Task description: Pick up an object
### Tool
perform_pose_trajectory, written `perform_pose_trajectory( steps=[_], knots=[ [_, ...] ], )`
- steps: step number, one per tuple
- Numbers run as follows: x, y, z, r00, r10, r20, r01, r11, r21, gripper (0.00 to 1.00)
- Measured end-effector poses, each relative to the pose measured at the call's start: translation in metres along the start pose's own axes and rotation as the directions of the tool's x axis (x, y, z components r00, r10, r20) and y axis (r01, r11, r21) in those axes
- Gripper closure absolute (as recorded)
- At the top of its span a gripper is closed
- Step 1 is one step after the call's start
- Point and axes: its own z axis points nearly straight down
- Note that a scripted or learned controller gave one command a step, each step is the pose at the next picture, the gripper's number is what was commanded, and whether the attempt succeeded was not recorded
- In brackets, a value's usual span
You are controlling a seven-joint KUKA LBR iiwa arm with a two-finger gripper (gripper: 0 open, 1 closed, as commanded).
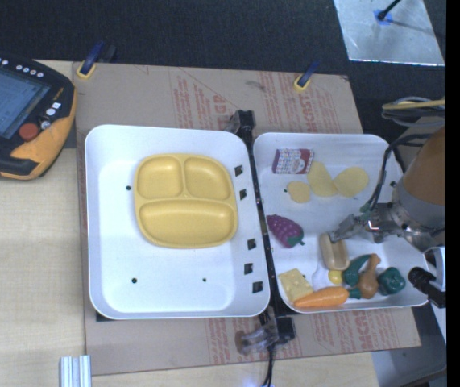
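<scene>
Toy foods, any of which I could pick, crowd the right bin [375, 142] on my screen. At far left on the bench lies the teach pendant [16, 123]. Next comes the left bin [109, 216], bearing a yellow divided plate [186, 199]. In the right bin I see purple grapes [285, 230] near its left wall, a cheese wedge [295, 283] and a carrot [321, 298] along the near edge, a small pink-and-white carton [292, 161] at the far side, pale chips [332, 181] beside it, and a bread piece [333, 252] mid-bin. The gripper [357, 226] hangs just over the bin's middle, right of the bread; whether its jaws are wide or closed, I cannot tell. The arm [424, 185] enters from the right.
</scene>
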Motion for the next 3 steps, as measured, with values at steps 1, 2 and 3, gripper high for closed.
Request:
perform_pose_trajectory(
  steps=[1, 2, 3],
  knots=[
    [0.084, 0.092, -0.008, 1.0, -0.015, -0.007, 0.015, 1.0, -0.001, 0.0],
    [0.077, 0.142, 0.003, 1.0, -0.008, -0.004, 0.008, 1.0, 0.004, 0.0],
    [0.1, 0.096, 0.003, 1.0, -0.004, -0.005, 0.004, 1.0, 0.012, 0.0]
  ],
)
